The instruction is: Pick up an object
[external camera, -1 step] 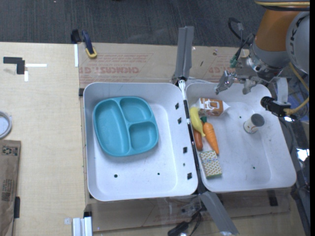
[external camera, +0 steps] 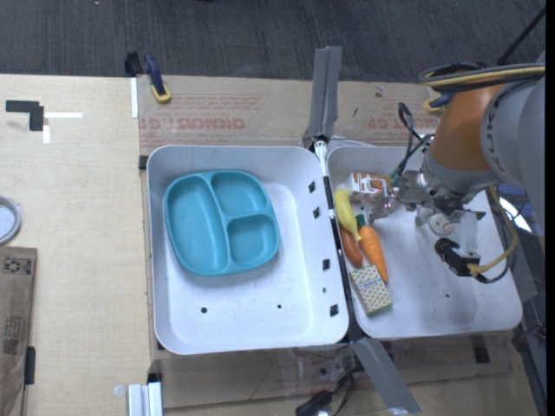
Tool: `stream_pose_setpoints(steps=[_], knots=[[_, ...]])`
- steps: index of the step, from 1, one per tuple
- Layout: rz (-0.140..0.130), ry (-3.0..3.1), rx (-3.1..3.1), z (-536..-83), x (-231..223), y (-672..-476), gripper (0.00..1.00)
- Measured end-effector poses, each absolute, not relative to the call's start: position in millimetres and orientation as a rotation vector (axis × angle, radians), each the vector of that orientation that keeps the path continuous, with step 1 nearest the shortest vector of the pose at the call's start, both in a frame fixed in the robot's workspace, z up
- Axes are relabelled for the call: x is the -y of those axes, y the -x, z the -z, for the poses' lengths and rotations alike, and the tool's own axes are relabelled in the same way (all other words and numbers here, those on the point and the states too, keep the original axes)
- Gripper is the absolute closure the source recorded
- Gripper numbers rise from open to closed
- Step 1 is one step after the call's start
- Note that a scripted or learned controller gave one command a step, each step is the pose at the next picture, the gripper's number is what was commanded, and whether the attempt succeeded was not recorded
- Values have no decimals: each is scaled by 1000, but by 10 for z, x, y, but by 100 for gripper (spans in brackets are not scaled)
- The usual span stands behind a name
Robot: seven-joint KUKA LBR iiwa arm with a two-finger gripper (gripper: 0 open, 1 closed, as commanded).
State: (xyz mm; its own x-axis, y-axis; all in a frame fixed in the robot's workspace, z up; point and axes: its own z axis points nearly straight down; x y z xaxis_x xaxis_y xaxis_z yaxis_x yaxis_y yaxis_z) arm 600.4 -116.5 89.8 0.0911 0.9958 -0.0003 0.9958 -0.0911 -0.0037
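My end effector (external camera: 388, 199) hangs low at the far left of the right bin (external camera: 451, 315), by a small printed carton (external camera: 370, 185); its grip I cannot tell. To lift cleanly, I'd centre on one item, since the smooth tapered carrot (external camera: 373, 250) and curved yellow banana (external camera: 346, 211) crowd together.

Colours, both bins
Blue divided plate (external camera: 223, 222) in white bin (external camera: 173, 319); yellow banana (external camera: 346, 209), orange carrot (external camera: 373, 250), speckled tan pack (external camera: 372, 289).

The worktop (external camera: 69, 189) carries two white bins side by side: left bin (external camera: 173, 319) at nine o'clock, right bin (external camera: 451, 315) at three o'clock.
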Motion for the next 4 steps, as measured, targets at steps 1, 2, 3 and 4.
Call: stream_pose_setpoints(steps=[1,2,3,4], knots=[[-6,2411,2007,-891,1049,-5211,0],[-10,2414,2000,-960,1064,-5208,100],[-10,2414,2000,-960,1063,-5209,0],[-6,2470,1934,-892,1213,-4765,0]])
